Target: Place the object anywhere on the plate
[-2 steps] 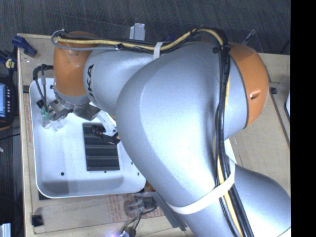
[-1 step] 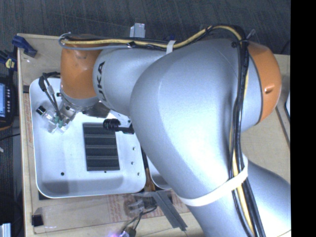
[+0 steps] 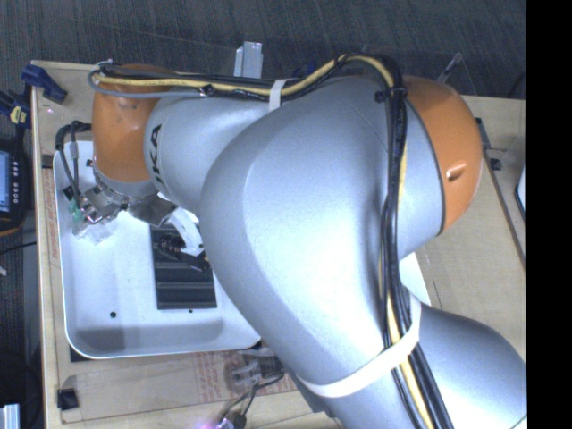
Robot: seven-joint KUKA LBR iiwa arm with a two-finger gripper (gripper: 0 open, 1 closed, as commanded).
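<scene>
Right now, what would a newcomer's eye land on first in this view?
The grey arm, orange at its joints, reaches in from the right and covers most of the bench. Its gripper sits at the upper-left corner of the left white bin, whose floor shows a small dark speck lower down.

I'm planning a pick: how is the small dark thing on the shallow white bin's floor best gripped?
Probably straight down from above, closing across the whole small dark thing: it lies on open floor of the shallow white bin, apart from its walls. Too small to show a better side.
</scene>
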